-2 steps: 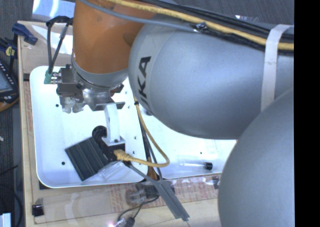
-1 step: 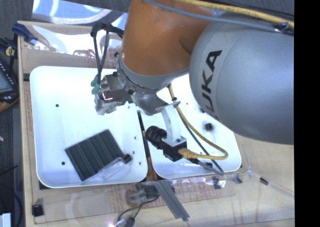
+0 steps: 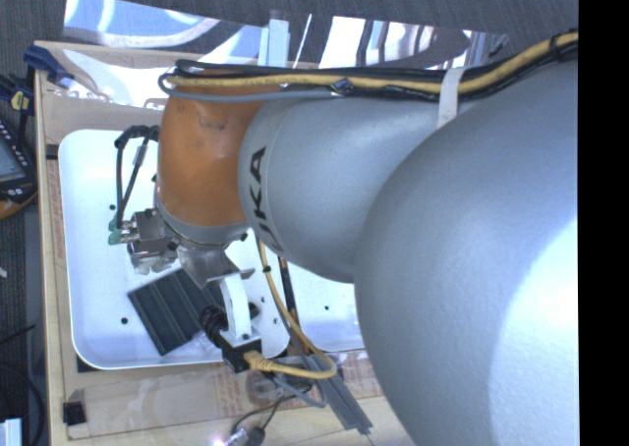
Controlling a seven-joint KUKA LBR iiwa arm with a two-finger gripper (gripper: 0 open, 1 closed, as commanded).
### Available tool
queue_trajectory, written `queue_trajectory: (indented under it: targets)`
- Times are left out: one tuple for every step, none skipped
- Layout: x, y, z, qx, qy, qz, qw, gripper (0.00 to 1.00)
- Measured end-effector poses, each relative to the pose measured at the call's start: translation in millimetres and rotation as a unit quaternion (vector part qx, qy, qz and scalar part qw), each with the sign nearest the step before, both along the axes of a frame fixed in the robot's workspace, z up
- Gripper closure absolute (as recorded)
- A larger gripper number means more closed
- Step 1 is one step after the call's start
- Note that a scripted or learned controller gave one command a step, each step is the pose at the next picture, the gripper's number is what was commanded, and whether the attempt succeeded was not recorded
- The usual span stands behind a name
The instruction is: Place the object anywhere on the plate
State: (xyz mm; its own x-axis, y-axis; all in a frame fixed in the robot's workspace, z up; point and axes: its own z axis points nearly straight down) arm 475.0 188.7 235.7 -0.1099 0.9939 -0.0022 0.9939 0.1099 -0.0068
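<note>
Grey arm (image 3: 413,238), the biggest thing on my feed, reaches across the counter (image 3: 147,397) toward its left edge, over the white bin (image 3: 79,238) there. Its orange band (image 3: 201,169) sits above the bin's middle. Below it the pincer (image 3: 143,242) hangs close to the bin floor. From this slant I cannot tell whether it is apart or together. The arm covers much of the bin, so I cannot place the object or the plate. I'd judge nothing is confirmed placed yet.

Bright overhead light, bin (image 3: 84,267) washed out w/ glare, near arm (image 3: 442,238) soft-focus, bg dim
</note>
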Motion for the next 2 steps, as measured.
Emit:
queue_trajectory:
  targets:
    - [52.0, -57.7, 28.4, 0.0008, -0.001, -0.027, 0.9996, 1.0]
    - [-0.2, 8.1, 27.1, -0.0007, 0.0, -0.134, 0.9909, 1.0]
